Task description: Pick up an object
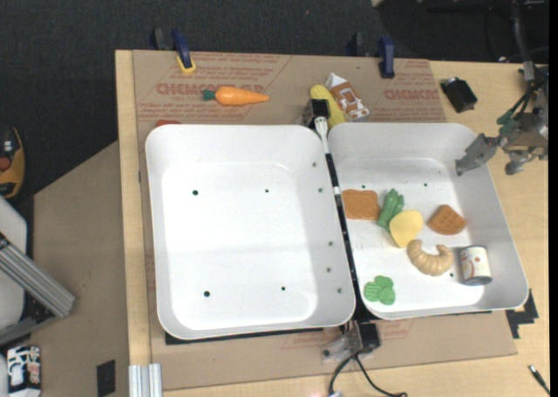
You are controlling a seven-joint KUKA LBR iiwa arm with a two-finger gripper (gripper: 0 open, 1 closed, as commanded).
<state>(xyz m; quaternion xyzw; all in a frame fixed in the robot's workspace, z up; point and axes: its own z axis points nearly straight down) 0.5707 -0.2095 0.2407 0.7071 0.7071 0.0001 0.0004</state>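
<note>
The right bin (pixel 488 203) holds several toy foods: an orange toast slice (pixel 360 204), a green vegetable (pixel 390 208), a yellow lemon (pixel 405 228), an orange wedge (pixel 446 220), a tan croissant (pixel 431 257), a small can (pixel 473 265) and a green broccoli piece (pixel 379 290). My gripper (pixel 493 158) hangs over the bin's far right rim, above and to the right of the orange wedge. Its two grey fingers stand apart, open, with nothing between them.
The left bin (pixel 174 212) sits beside the right one. Behind the bins on the brown board lie a carrot (pixel 235 96), a yellow banana (pixel 324 99) and a small carton (pixel 349 100). Two blue clamps (pixel 384 57) grip the board's far edge.
</note>
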